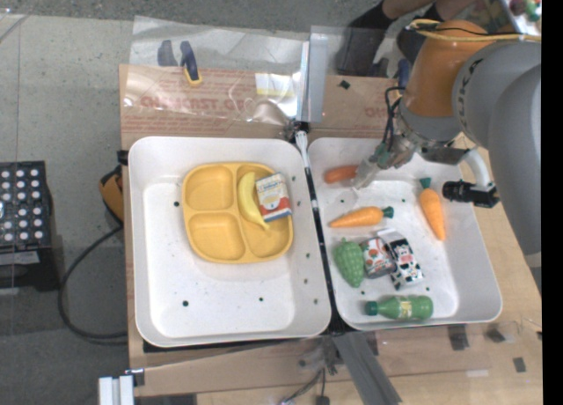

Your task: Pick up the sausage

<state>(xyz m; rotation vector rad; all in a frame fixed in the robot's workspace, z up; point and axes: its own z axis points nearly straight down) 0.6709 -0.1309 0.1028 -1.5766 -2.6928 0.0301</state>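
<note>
White bins (158, 306): side by side on a wood bench (352, 99).
Floor (62, 69): grey.
Sausage (339, 173): right bin's back-left corner.
Gripper (368, 173): beside sausage; can't tell its grip.

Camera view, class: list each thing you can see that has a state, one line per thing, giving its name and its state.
sausage: lying in the right bin, gripper tip at its right end
gripper: lowered to the sausage
yellow plate: flat in the left bin, holding banana and carton
banana: lying on the plate
carton: lying tilted against the banana
green bottle: on its side

bare floor (387, 196) between sausage (340, 173) and carrot (360, 217); bin wall (310, 174) seemingly close alongside.
</note>
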